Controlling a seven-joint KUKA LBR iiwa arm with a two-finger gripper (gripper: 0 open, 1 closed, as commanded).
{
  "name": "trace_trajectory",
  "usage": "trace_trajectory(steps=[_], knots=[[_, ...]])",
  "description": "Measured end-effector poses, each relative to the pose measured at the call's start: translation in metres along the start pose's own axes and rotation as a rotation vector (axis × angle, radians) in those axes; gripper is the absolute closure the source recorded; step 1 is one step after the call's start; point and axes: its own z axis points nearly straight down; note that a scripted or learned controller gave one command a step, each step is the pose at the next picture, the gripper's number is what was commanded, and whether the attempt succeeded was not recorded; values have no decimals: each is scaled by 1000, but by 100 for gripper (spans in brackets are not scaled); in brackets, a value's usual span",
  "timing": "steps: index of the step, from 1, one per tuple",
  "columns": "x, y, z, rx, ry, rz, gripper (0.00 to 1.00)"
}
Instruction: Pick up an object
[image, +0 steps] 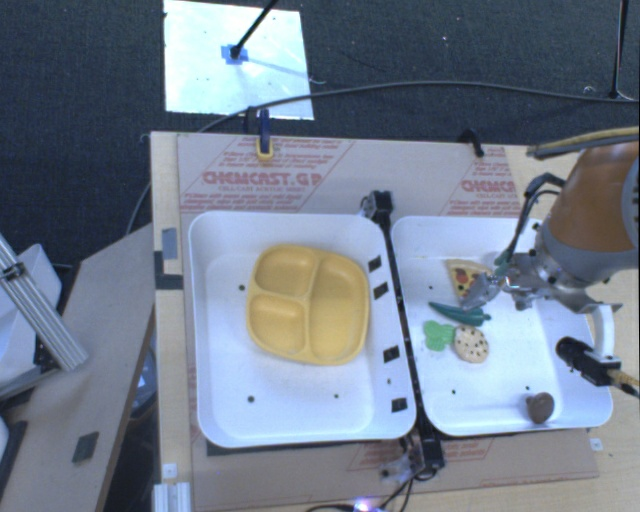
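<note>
Green pepper (458, 313) lies lengthwise just below-left of the gripper (487, 287); gripper's opening cannot be told.

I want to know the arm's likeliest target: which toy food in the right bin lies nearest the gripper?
The pizza slice, just left of the gripper; the cookie and brown piece lie farther.

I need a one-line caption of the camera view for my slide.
Arm's gripper reaches into the right bin beside a pizza slice, pepper and cookie; yellow plate in the left bin.
</note>
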Motion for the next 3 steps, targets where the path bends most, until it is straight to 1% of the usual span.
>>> trace_trajectory(steps=[1,2,3], knots=[[2,-4,43,0,0,1,0],[2,-2,90,-5,0,2,0],[3,1,76,-12,1,2,100]])
